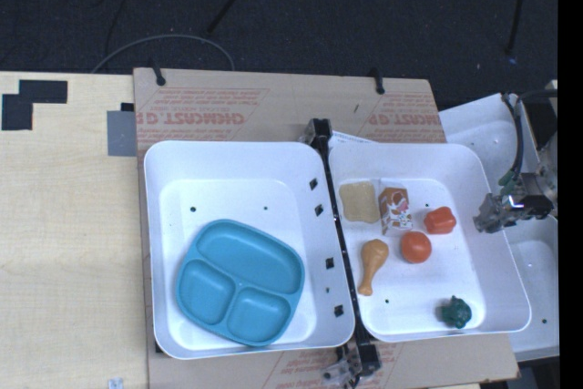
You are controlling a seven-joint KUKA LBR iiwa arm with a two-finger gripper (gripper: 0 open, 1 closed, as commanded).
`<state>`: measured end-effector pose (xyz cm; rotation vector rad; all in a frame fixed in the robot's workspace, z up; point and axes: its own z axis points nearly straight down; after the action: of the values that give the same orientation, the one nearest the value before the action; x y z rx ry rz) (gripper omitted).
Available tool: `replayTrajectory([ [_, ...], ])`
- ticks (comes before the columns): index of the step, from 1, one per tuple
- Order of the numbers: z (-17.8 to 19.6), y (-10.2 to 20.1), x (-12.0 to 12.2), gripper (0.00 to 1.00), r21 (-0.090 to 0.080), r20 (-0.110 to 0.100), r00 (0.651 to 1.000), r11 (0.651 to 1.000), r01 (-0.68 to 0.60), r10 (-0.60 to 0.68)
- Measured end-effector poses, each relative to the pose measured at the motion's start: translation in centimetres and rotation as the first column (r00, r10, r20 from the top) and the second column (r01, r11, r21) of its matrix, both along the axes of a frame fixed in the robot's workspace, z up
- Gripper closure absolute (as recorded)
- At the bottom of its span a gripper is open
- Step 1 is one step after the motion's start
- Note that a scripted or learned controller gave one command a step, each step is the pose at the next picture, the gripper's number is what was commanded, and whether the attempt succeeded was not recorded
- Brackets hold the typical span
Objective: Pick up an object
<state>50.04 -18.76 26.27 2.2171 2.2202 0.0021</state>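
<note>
Green lump [456, 312] sits lowest in the frame, down in the lower-right corner of the right bin [492, 168]. Above it, mid-bin, two tomatoes: one [415, 247] round and orange-red, the other [439, 220] just up and right of it. Left of them, a drumstick [372, 263] lying at a slant, a small printed pack [394, 209] and a tan slice [359, 202]. Left bin [228, 161] carries a blue plate [240, 281]. My gripper [494, 212] hangs at the right rim of the right bin, right of frame; open or closed, I can't tell from here, and nothing shows in it. My pick would be the drumstick: likely light, stiff plastic, smooth. I'd take it across the narrow shank, where it shouldn't roll away like the tomatoes might.
</note>
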Motion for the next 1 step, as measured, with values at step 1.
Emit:
replayTrajectory([
  [1,-0.9,5.3,-0.03,1.0,0.005,-0.007,1.0,1.0,-0.003,0.003],
])
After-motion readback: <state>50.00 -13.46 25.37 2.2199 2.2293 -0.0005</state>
